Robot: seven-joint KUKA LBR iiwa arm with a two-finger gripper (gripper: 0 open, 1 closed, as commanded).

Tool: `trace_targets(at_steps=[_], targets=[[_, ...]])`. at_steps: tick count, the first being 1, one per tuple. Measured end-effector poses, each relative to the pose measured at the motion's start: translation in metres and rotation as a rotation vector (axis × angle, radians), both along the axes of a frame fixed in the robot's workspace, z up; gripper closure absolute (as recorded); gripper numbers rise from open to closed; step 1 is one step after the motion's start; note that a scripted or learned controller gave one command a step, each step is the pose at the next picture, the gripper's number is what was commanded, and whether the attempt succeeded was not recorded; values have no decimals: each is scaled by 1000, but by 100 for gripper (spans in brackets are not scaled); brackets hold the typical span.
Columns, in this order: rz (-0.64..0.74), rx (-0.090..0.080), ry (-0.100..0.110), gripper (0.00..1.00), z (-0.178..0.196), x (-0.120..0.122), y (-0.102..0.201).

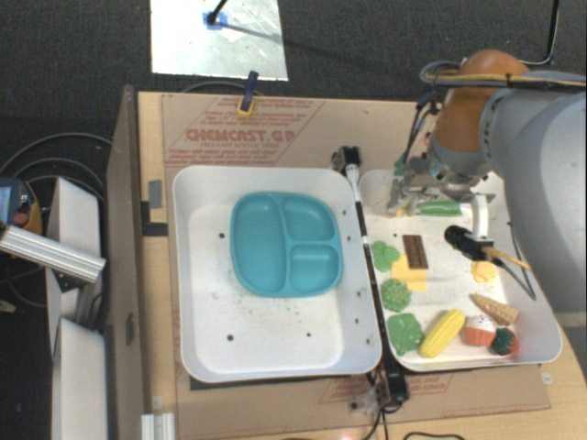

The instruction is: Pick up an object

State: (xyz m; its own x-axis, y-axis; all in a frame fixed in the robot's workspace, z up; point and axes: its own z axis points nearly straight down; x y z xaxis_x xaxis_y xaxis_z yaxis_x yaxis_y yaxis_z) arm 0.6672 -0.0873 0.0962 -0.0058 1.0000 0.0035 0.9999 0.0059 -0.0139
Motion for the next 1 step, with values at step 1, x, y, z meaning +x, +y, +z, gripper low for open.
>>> trace_targets(at_steps=[1], targets=[[-5, -2, -18, 100, 94, -84, 24]])
